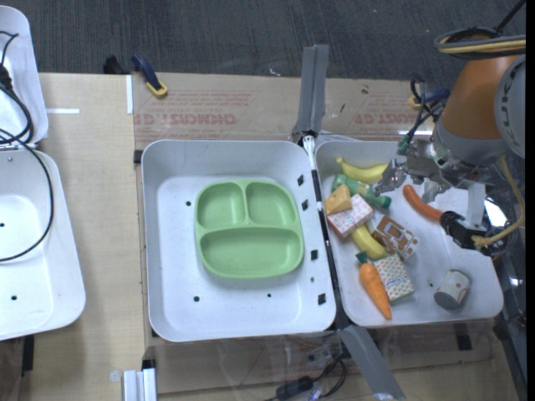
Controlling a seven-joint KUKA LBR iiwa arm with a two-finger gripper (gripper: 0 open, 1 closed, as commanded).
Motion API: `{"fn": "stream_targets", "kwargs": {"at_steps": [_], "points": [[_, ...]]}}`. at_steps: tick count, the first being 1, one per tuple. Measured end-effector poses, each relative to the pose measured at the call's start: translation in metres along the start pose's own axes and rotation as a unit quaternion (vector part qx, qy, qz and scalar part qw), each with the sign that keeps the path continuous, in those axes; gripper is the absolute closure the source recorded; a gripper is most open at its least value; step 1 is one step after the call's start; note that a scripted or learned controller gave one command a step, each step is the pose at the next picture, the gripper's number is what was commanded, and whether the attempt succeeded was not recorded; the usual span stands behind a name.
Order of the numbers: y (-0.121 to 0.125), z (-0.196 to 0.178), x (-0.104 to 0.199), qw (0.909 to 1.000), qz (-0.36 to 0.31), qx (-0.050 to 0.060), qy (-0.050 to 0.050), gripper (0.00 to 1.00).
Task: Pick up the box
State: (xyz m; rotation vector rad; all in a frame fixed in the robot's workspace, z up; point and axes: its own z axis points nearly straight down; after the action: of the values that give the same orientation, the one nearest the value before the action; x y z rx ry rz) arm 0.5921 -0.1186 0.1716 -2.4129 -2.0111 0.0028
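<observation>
The right bin (485,303) holds three small boxes. A pink and white box (349,215) lies near the left wall, a brown patterned box (396,236) sits mid-bin, and a pale blue and yellow box (393,278) lies toward the front. My gripper (391,177) hangs low over the back of this bin, beside a banana (362,171) and just behind the pink and white box. It sits above and apart from the boxes, and I see nothing held in it.
Around the boxes lie a yellow wedge (338,199), a second banana (368,241), a carrot (375,289), a red-orange piece (420,203) and a grey can (451,289). The left bin (167,249) bears a green divided plate (248,228).
</observation>
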Motion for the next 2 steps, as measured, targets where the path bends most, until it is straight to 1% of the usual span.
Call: {"fn": "stream_targets", "kwargs": {"at_steps": [1, 2], "points": [[-0.036, 0.049, -0.056, 0.9963, 0.086, 0.000, 0.000, 0.00], [-0.087, 0.066, -0.040, 0.9947, 0.101, -0.019, 0.002, 0.00]]}}
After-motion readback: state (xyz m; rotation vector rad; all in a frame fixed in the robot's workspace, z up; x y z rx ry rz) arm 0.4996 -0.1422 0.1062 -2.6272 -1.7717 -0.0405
